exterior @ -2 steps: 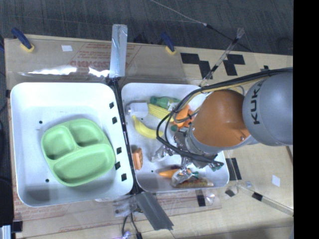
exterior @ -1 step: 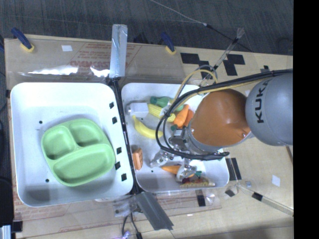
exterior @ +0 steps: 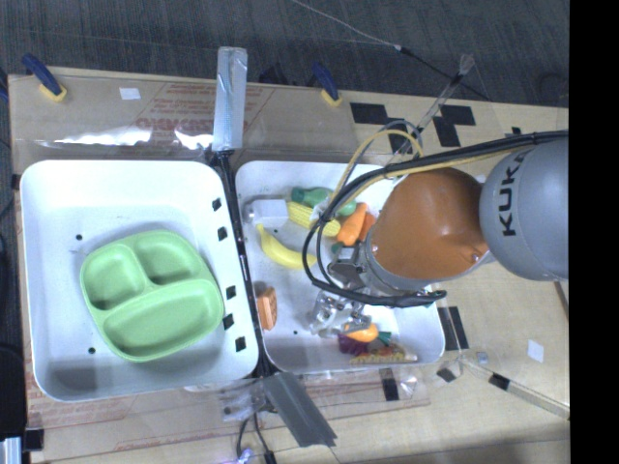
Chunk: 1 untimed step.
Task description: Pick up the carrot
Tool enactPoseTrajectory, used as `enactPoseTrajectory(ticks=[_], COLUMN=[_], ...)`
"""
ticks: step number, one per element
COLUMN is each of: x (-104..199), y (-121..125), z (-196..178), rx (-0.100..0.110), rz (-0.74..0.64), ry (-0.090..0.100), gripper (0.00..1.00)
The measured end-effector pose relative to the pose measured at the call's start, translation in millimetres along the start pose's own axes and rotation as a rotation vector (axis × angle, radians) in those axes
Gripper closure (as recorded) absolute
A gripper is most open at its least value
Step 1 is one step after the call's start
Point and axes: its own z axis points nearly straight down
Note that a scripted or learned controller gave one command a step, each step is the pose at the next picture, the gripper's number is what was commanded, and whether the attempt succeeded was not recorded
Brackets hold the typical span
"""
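Metal gripper (exterior: 334, 312), finger state unclear, hovers beside tapered orange carrot (exterior: 354, 225) in right bin (exterior: 290, 351).

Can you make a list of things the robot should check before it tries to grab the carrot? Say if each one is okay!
1. Carrot in the right bin: ok.
2. Carrot free of clutter: not ok, it lies against the corn and cables cross it.
3. Gripper over the carrot: not ok, it sits nearer the bin's front, by the small orange toy.
4. Fingers open: cannot tell.
5. Nothing held already: cannot tell.
6. Green plate out of the way in the left bin: ok.
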Motion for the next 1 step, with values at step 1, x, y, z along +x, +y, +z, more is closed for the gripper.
enactPoseTrajectory(ticks=[1], x=[7.8], y=[-90.0], z=[-149.2], rx=[0.007], rz=[0.023], ry=[0.003], gripper=[1.0])
